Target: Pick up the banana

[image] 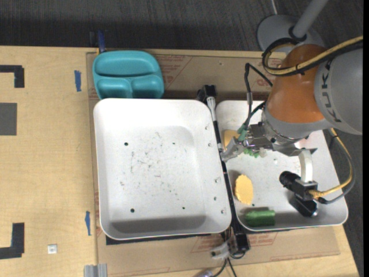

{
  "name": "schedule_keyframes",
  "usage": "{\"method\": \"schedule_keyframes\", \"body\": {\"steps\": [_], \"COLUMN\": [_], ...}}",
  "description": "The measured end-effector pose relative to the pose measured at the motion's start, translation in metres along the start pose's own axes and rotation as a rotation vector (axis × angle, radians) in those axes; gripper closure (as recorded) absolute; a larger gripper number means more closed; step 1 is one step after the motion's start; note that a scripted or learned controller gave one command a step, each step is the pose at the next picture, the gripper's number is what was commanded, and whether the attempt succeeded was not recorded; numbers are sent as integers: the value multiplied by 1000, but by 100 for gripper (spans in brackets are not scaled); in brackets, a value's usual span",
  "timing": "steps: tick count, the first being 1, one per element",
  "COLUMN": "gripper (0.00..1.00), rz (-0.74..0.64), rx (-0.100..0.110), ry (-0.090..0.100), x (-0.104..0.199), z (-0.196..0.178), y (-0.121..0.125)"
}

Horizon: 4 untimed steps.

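I'm down over the banana in the right bin — gripper state unclear — next, close and lift.

Two white bins, one teal tray

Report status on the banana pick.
Pincer low in the right white bin, at its left wall. Yellow banana partly hidden beside it, not gripped. Yellow-orange oval piece and green cylinder lie nearer.

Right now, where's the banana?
In the right bin, near its left wall: the banana lies just above the green block and below the hand, apart from both.
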<state>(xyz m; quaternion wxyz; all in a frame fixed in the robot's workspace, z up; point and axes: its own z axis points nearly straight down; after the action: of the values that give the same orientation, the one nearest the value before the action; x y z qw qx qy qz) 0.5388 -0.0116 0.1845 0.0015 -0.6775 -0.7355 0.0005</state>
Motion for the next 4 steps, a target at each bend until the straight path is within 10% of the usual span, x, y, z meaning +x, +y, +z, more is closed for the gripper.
{"method": "schedule_keyframes", "body": {"steps": [1,2,3,4], "gripper": [0,0,0,100], "rz": [61,97,105,106], "rx": [1,-3,-8,-10], "ry": [0,2,2,4], "x": [89,163,230,231], "z": [0,99,98,88], "y": [-34,-46,-30,-29]}}
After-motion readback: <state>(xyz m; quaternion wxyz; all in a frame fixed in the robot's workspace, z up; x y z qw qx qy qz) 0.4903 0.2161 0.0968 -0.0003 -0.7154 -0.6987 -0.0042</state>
